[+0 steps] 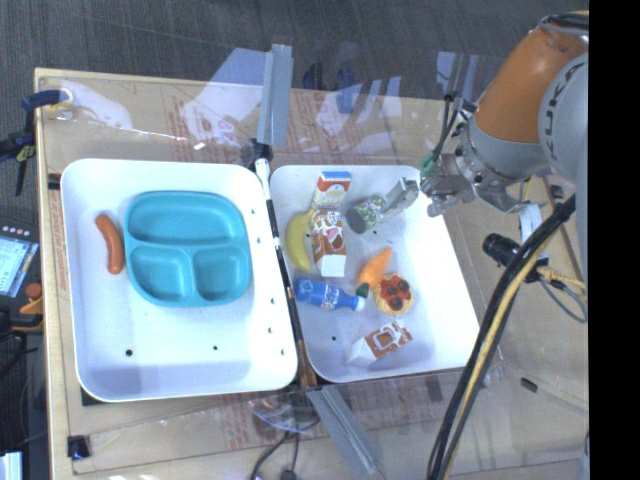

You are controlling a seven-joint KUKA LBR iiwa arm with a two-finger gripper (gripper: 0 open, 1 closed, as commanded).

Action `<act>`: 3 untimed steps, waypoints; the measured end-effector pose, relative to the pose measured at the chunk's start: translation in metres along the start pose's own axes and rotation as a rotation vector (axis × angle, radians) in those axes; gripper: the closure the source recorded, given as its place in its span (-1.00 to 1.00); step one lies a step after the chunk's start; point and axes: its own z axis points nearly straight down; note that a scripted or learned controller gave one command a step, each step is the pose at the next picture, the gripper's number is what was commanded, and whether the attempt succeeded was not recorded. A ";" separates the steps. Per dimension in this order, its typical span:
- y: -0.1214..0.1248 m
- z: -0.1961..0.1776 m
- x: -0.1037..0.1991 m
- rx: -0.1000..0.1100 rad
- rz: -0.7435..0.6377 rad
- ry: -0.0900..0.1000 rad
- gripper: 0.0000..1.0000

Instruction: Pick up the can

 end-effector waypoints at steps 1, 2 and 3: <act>0.073 0.124 0.019 -0.016 0.090 -0.005 -1.00; 0.072 0.148 0.065 -0.003 -0.169 -0.001 -1.00; 0.021 0.150 0.088 0.000 -0.287 -0.001 -1.00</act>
